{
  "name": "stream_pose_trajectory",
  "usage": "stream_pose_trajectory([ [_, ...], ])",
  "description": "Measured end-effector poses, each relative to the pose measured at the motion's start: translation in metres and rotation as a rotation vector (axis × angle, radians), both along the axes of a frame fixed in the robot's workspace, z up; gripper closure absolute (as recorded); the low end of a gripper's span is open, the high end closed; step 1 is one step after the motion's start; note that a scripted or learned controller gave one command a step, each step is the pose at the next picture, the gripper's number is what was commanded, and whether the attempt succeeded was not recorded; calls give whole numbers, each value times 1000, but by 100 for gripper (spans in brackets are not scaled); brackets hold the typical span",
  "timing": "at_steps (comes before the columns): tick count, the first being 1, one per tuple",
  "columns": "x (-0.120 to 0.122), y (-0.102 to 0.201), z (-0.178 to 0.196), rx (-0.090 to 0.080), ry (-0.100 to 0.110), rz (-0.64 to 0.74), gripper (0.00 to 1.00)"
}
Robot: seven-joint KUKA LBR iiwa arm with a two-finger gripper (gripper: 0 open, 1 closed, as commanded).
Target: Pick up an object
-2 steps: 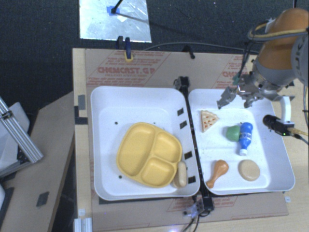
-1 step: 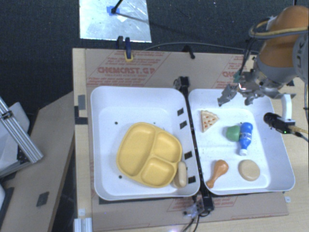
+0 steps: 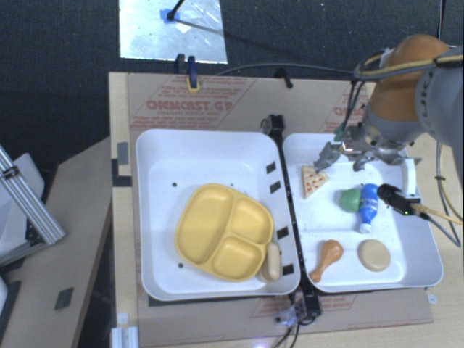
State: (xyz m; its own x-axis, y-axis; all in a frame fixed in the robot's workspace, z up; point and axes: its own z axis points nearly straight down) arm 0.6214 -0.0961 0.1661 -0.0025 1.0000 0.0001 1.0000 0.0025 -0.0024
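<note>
Left bin [image 3: 156, 194]: we note a yellow divided tray [image 3: 223, 230]. Right bin [image 3: 420, 263]: a cracker wedge [image 3: 312, 181] lies near the left wall, apex toward the back, long axis front to back. Our hand [image 3: 345, 158] hovers just behind and right of it, fingers spread apart, holding nothing. The wedge is the closest candidate; the blue bottle [image 3: 368, 206] stands further right.

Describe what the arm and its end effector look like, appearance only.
The arm has a rounded grey metal housing topped by a broad orange band. Thin cables, one yellowish and others dark, loop over the orange section and run down its side. The end effector is a small grey metallic assembly with two slim, dark-tipped fingers branching from a compact, pale base.
</note>
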Motion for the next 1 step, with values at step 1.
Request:
stream_pose_trajectory([
  [1,2,8,-59,0,0,2,0],
])
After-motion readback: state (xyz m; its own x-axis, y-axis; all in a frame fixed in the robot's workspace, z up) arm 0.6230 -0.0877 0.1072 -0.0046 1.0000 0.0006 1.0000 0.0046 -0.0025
